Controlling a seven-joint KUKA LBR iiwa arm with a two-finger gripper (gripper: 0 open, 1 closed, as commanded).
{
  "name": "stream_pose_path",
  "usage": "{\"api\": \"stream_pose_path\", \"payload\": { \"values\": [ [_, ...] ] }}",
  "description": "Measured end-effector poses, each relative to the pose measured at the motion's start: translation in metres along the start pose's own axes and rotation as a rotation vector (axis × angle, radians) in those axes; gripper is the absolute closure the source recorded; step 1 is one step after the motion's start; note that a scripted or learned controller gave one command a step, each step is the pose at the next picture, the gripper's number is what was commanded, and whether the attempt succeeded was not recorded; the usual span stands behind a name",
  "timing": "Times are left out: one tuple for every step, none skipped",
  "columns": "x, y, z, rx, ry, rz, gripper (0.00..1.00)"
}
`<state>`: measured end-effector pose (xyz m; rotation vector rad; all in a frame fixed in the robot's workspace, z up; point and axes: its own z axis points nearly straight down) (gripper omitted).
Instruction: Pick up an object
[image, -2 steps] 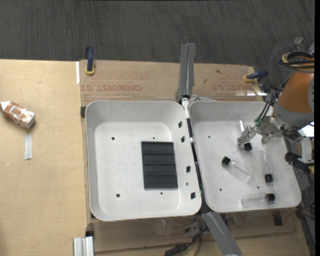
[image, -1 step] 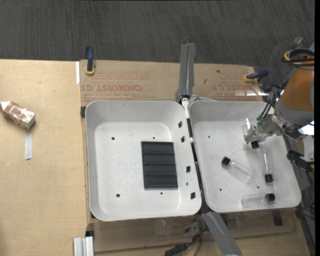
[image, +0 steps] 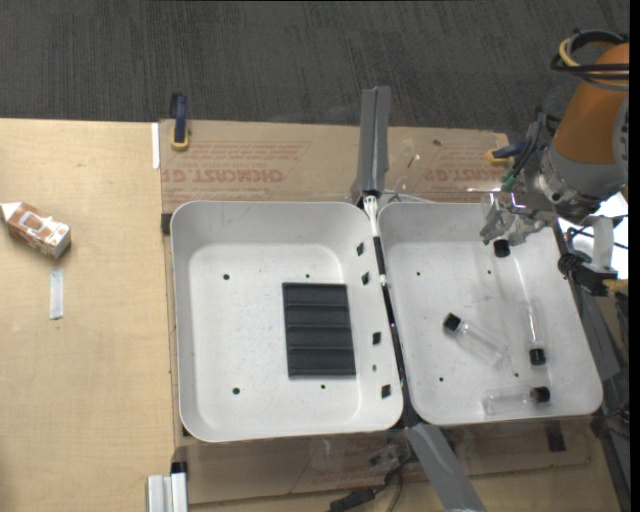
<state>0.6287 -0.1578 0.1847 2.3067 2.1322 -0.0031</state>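
Where vials (image: 473, 338) lie (right bin (image: 430, 395)), gripper (image: 497, 228)

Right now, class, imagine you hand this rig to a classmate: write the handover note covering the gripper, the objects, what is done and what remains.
Gripper: over the back right corner of the right bin; whether its fingers are open or shut is not visible, and nothing is seen between them.
Objects: the right bin holds several clear vials with black caps, lying toward the front and right. The left bin holds a black ridged block near its middle.
Done: nothing lifted.
Left: descend on one object, grip, raise it.
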Motion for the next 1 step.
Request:
{"api": "stream_pose_path", "payload": {
  "values": [
    [0.0467, -0.0261, -0.0454, 0.001, 0.000, 0.023, 1.00]
  ]
}}
